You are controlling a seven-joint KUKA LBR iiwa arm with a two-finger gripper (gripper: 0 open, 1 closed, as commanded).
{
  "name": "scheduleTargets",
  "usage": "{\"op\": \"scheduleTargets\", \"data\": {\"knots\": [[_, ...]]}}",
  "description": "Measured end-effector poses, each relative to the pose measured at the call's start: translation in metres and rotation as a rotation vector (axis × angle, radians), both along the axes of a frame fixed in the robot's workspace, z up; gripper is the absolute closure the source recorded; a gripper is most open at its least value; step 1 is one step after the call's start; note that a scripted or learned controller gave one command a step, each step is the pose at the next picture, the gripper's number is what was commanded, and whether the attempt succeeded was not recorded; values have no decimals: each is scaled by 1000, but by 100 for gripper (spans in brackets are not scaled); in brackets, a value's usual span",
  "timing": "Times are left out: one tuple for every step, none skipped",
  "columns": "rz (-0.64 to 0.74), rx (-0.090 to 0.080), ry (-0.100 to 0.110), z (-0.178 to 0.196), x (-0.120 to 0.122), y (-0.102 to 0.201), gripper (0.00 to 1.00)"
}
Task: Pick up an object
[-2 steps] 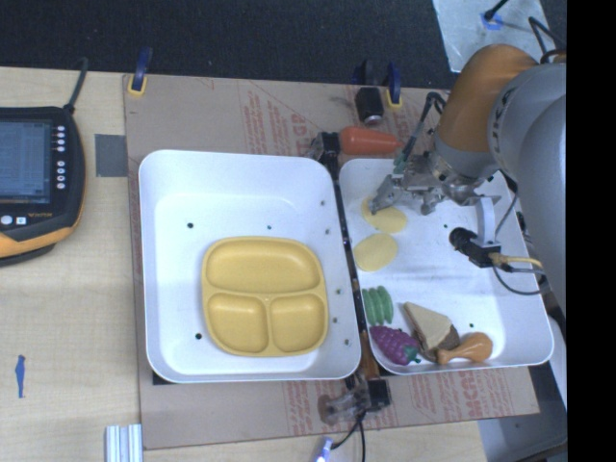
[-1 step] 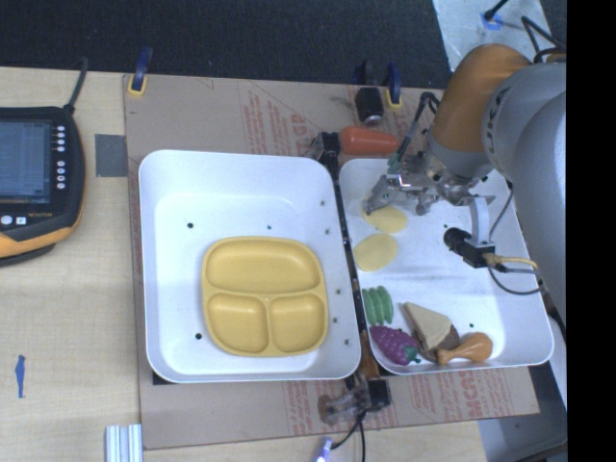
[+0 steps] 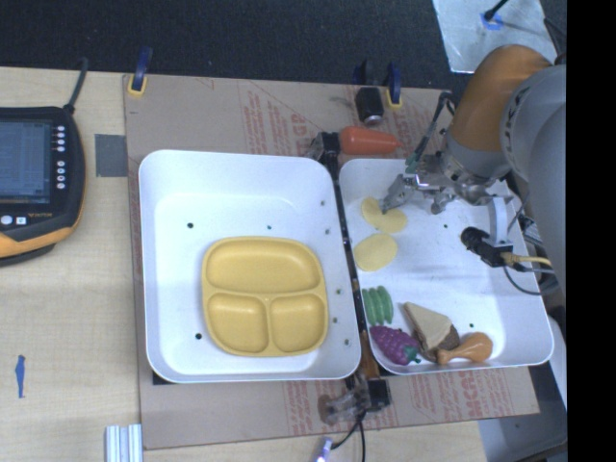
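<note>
White plastic forms both bins on the bench: the left bin [image 3: 173, 191] holds a yellow tray [image 3: 264, 295] with three compartments, and the right bin [image 3: 500, 301] holds the small things. The arm [image 3: 505, 94], grey with an orange band, reaches in from the right, and its gripper [image 3: 397, 198] is low over the far left corner of the right bin. Its tip is just at the upper chip [image 3: 383, 216], a pale yellow flat piece, and seems to touch its far edge or to hang right above it; I cannot tell which. How wide the pincer stands I cannot tell from this view, and I see nothing held in it. A second chip [image 3: 375, 251] lies just beside the first, nearer to the camera. Further toward the front wall are green beans [image 3: 376, 304], purple grapes [image 3: 395, 343], a brown wedge [image 3: 430, 325] like a sandwich slice, and an orange pear [image 3: 467, 347], all close together in the front corner. An orange carrot [image 3: 368, 141] lies outside the bins, behind them on the cardboard. I judge that the task is at the reaching step: the arm is at an object, most likely the upper chip, but nothing is lifted. Closing, gripping and lifting are left, and a thin flat chip may slip.
</note>
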State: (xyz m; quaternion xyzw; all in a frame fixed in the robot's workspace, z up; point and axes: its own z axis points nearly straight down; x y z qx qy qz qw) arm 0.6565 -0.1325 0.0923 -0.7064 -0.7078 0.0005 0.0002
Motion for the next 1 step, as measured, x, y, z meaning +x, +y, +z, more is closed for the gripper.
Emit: {"op": "scheduleTargets", "data": {"knots": [[4, 0, 4, -1, -12, 36, 0]]}}
